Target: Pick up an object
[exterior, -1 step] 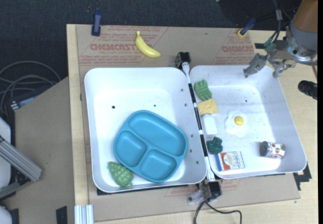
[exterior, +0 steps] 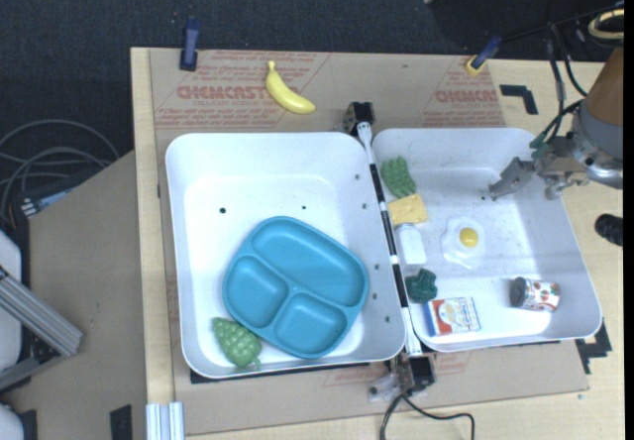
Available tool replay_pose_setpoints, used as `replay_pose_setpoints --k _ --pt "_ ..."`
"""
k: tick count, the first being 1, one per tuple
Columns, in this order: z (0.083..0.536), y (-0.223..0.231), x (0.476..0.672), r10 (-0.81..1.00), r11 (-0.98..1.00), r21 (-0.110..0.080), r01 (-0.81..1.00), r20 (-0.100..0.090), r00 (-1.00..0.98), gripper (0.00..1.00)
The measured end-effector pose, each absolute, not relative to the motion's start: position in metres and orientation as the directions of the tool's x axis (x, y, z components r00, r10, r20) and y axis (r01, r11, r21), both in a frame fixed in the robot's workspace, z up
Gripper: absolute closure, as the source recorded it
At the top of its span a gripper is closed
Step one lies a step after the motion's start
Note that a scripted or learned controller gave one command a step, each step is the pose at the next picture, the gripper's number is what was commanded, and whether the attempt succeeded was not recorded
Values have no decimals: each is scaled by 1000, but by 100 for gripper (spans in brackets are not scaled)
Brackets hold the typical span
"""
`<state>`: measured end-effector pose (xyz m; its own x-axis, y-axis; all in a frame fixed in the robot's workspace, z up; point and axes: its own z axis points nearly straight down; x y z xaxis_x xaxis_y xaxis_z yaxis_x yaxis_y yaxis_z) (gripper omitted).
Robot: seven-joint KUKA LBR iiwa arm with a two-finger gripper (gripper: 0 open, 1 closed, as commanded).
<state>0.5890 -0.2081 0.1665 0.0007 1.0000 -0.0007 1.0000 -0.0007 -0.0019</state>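
Note:
My gripper [exterior: 524, 186] hangs over the back right part of the right bin [exterior: 584, 281], its two grey fingers spread open with nothing between them. Below and left of it lies a toy fried egg [exterior: 464, 238]. Along that bin's left wall sit a green leafy toy [exterior: 396, 173], a yellow block [exterior: 407, 209], a white block [exterior: 411, 248] and a dark green toy [exterior: 421, 283]. Near the front are a small red and white carton [exterior: 454, 314] and a little can [exterior: 535, 294].
The left bin [exterior: 198, 190] holds a blue divided plate [exterior: 294, 284] and a green toy [exterior: 236, 341] at its front left corner. A toy banana [exterior: 287, 91] lies on the cardboard behind the bins. Cables hang at the far right by the arm.

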Motion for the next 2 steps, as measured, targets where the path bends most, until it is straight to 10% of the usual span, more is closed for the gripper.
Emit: replay_pose_setpoints --k 2 --pt "85 -146 561 1000 0 -3 1000 1 0 0"
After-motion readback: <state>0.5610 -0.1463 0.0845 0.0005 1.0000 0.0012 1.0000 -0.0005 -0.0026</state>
